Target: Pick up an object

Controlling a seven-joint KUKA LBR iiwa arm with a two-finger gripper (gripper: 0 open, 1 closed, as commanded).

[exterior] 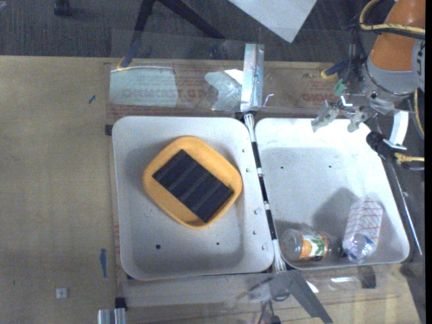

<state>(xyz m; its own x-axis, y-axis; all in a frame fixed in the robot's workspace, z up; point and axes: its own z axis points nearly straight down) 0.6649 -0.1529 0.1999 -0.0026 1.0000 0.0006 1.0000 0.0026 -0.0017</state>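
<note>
A yellow-orange dish with a black ribbed insert [192,189] lies in the middle of the left bin [131,241]. In the right bin [317,171], a small jar with an orange label [307,245] lies on its side at the front edge. A clear plastic bottle [361,228] lies beside it near the front right corner. My gripper [339,119] hangs over the back rim of the right bin, well away from both. Its two fingers [322,118] stand apart, open, with nothing between them.
Clear plastic panels [251,79] stand along the back of the bins. A metal divider [260,181] separates the two bins. Cables [395,150] run by the right bin's right wall. The wooden bench [54,181] stretches to the left.
</note>
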